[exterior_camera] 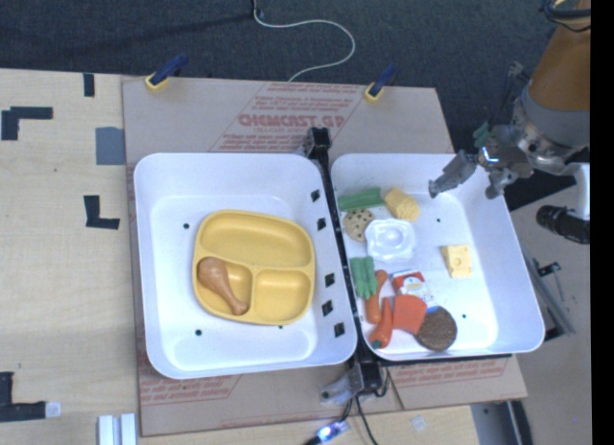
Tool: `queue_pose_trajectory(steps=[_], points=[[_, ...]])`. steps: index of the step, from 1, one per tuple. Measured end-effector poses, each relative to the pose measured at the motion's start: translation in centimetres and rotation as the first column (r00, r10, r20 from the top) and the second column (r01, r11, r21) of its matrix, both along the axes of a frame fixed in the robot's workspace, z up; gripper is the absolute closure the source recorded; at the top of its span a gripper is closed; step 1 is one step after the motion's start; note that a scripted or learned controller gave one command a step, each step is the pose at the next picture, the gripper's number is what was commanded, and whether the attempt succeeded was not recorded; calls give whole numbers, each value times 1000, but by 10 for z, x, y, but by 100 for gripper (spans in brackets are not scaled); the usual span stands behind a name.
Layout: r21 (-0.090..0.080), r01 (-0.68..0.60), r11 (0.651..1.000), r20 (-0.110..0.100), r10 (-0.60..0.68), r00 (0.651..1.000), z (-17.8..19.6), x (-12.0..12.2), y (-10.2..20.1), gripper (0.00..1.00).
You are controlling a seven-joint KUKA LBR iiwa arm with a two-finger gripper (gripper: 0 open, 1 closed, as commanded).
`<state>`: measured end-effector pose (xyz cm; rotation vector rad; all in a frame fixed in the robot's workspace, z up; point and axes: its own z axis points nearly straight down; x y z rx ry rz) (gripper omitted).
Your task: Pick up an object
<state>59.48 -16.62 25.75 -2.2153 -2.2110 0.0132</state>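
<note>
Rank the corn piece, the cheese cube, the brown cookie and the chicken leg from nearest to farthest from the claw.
From the claw:
1. Corn piece, upper part of the right bin.
2. Cheese cube, right bin's right side.
3. Brown cookie, right bin's front.
4. Chicken leg, on the yellow plate in the left bin.

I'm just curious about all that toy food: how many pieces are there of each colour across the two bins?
Yellow: 2, corn piece and cheese wedge
Green: 2, upper green piece and lower green piece
Orange or red: 2, carrot and red piece
Brown: 3, drumstick, round cookie, speckled cookie
White: 1, cup
Total: 10
</note>
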Motion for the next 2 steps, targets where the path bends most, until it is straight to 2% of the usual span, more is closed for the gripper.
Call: queue_pose_trajectory(steps=[1, 2], points=[[-2, -3, 1000, 13, 3, 1000, 8, 2, 0, 0], [-3, -4, 1000, 10, 4, 1000, -37, 8, 0, 0]])
